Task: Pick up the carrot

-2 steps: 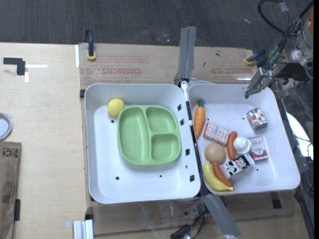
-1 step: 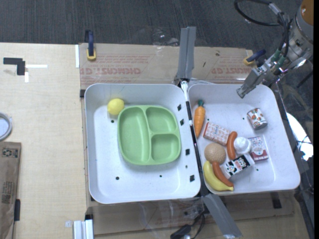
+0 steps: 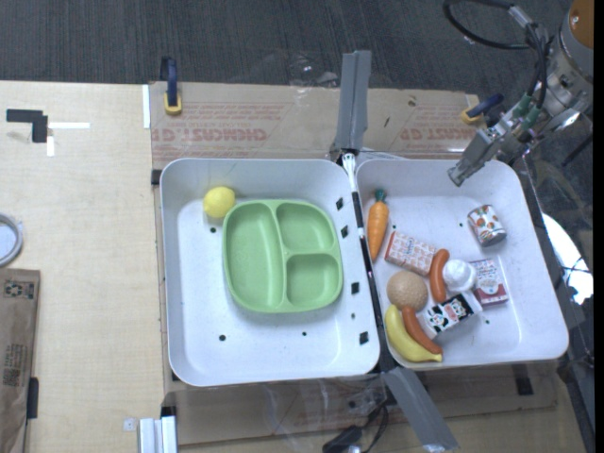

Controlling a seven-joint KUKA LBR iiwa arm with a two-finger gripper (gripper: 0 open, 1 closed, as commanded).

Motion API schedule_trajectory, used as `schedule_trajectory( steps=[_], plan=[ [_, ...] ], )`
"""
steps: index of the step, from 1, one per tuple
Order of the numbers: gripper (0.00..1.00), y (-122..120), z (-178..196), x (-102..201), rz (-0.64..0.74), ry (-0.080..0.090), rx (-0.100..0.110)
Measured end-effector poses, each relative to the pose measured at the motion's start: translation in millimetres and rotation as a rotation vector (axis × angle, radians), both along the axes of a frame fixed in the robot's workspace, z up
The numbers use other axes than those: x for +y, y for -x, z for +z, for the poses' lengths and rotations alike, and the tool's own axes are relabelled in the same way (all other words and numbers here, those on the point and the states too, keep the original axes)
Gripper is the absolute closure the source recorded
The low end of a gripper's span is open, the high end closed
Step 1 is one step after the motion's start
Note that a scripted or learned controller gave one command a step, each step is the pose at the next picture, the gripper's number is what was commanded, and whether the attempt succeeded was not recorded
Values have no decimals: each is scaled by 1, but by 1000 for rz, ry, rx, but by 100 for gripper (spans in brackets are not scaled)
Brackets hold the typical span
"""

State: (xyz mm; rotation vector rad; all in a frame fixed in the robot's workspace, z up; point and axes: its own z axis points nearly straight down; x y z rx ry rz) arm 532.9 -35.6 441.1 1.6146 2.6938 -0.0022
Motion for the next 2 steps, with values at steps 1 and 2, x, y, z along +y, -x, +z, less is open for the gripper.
schedule_trajectory(
  steps=[1,2],
  plan=[
    [0,0,0,0,0,0,0],
    [0,0,0,0,0,0,0]
  ],
)
